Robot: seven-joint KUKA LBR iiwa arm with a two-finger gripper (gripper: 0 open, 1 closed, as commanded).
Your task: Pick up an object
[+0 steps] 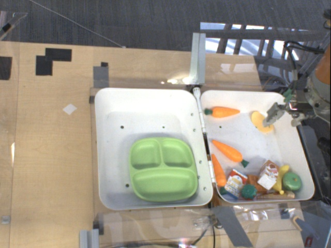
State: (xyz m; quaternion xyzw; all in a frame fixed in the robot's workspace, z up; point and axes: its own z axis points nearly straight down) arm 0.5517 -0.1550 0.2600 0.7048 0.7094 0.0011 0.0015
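Observation:
The right bin (289, 143) holds three carrots: one near the back (222, 111), one in the middle (227, 150) and one against the divider (218, 170). A flat yellow piece (260, 122) lies near the back right. My gripper (284, 117) hangs at the bin's right rear, open. Its left finger (272, 115) sits right over the yellow piece's edge, and nothing is between the fingers. Packed in the front corner are a small carton (235, 182), a round green piece (249, 191), a red-and-white packet (268, 175), a banana (282, 177) and a green apple (292, 181).
The left bin (111, 138) holds a green divided plate (163, 168) at its front. A metal divider (202, 138) runs between the bins. A metal frame (248, 43) stands behind the right bin. Wooden bench (46, 154) stretches to the left.

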